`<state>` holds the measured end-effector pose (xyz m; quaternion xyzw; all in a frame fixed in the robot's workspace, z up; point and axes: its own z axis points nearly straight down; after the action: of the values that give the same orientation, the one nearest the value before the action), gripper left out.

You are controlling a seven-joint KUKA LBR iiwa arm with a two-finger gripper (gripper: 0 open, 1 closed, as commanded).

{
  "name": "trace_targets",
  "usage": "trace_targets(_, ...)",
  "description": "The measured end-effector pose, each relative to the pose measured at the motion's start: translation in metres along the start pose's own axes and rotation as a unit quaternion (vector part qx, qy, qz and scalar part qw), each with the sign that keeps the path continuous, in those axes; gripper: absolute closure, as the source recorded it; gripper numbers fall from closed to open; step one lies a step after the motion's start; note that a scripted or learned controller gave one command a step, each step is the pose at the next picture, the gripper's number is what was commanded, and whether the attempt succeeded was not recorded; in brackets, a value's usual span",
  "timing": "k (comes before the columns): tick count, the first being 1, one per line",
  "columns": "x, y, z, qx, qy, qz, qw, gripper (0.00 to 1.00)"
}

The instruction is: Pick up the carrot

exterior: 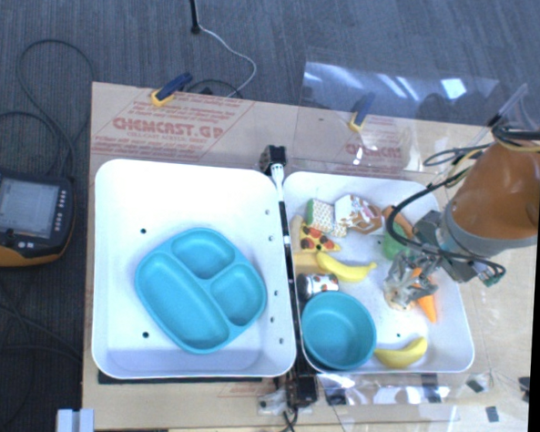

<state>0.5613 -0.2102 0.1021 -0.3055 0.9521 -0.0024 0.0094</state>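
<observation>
Just right of the pincer (404,284), the carrot (428,307).

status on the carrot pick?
Gripper low in right bin, fingers unclear. Carrot beside it, not visibly held. Banana and bowl close by.

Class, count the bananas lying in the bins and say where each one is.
2. One banana lies mid right bin, above the blue bowl; the other banana lies beside the bowl at the front. The arm may hide more.
</observation>
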Motion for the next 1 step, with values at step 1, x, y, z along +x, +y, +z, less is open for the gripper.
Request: trace_targets(1,-0.019,0.0612,-0.073,-0.004,0.004,-0.094,0.9955,1.0)
